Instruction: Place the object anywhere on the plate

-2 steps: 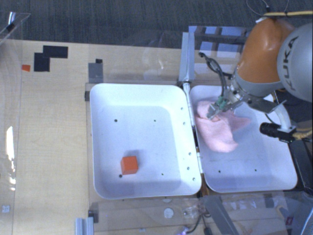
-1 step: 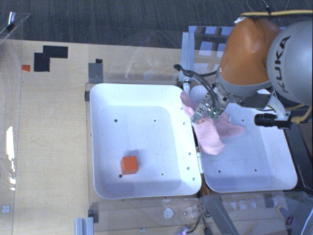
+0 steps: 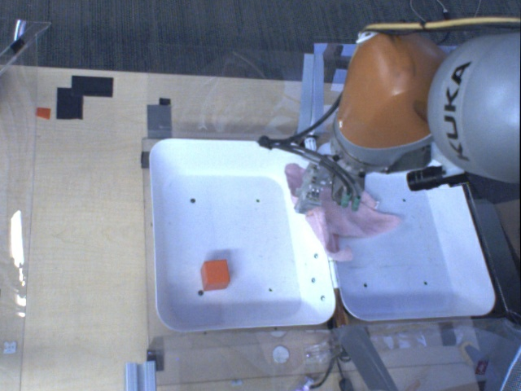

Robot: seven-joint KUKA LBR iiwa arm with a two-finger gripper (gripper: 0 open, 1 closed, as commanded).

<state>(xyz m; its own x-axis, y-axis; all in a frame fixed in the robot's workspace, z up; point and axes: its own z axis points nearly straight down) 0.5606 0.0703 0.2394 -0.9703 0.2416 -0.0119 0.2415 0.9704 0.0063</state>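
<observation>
Camera view: a pink cloth (image 3: pixel 346 222) lies draped over the shared edge of the two bins, most of it in the right bin (image 3: pixel 431 283), its long axis slanting from upper left to lower right. The gripper (image 3: pixel 326 192) sits right over the cloth's upper end; whether it pinches the fabric I cannot tell. An orange block (image 3: pixel 216 274) rests well apart in the left bin (image 3: pixel 187 177).
</observation>
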